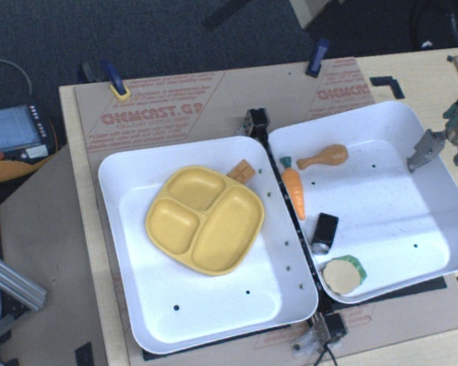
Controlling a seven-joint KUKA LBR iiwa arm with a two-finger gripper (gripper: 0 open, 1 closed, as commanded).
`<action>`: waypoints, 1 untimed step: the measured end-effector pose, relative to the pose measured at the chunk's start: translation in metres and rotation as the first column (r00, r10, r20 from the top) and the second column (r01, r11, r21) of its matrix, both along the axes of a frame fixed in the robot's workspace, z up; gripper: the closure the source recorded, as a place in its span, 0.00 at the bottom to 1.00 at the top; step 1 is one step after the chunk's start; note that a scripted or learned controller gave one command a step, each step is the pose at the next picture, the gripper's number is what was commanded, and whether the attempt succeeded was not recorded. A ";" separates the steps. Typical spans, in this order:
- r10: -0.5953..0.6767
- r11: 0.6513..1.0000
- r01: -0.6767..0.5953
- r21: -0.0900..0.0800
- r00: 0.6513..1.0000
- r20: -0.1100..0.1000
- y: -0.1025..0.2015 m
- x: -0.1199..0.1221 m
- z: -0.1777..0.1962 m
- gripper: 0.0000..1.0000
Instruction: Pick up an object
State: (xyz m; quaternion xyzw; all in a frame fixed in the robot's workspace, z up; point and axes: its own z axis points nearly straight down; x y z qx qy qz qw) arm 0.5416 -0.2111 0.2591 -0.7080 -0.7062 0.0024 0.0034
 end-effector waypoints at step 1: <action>0.002 1.000 -0.002 -0.002 1.000 0.009 0.000 0.002 0.004 0.00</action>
